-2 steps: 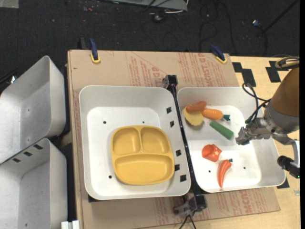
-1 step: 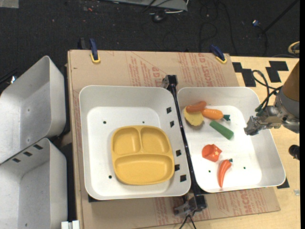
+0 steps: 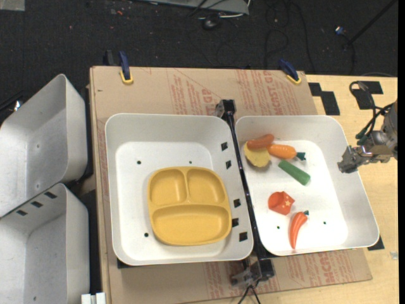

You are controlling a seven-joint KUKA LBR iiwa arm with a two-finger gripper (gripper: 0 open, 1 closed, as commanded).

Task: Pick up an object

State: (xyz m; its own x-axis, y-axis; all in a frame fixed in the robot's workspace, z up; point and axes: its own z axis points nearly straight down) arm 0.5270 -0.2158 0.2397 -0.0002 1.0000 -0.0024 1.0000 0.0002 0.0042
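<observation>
The right bin (image 3: pixel 329 132) holds several toy foods. A red sausage (image 3: pixel 261 141), an orange carrot (image 3: pixel 282 150) and a yellowish potato-like piece (image 3: pixel 257 158) lie together at its upper left. A green cucumber piece (image 3: pixel 295 173) lies just below them. Lower down sit a red pepper piece (image 3: pixel 281 202) and a red-orange chili (image 3: pixel 297 228). My gripper (image 3: pixel 350 162) hangs at the bin's right rim, apart from all the food, with nothing seen in it.
The left bin (image 3: pixel 126 138) holds a yellow sectioned plate (image 3: pixel 188 205). Both bins rest on a cardboard sheet (image 3: pixel 183 87). Two grey tubs (image 3: pixel 38 170) stand at the far left. Cables hang by the arm at the right edge.
</observation>
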